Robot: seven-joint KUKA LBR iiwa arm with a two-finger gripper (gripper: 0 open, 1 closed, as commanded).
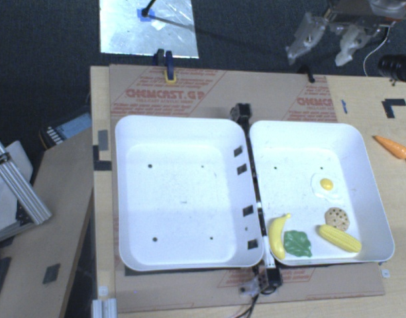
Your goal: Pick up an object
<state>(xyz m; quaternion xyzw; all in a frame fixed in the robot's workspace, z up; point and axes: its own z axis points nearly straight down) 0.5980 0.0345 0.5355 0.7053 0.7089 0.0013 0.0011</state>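
The egg (326, 185) lies by the right bin's (302, 134) right wall, with cookie (336, 218), corn (340, 238), banana (278, 236) and a green leaf (297, 244) along its near edge. The claw (327, 47) hangs past the bin's far edge, fingers spread and holding nothing. The corn's long axis slants toward the near-right corner; the bin's middle lies open.

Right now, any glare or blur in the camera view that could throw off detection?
Camera view: the foil sheet at the top glares unevenly; the gripper looks soft and slightly smeared; the fried egg, cookie, corn, banana and green leaf in the right bin are evenly lit, with faint shadows.
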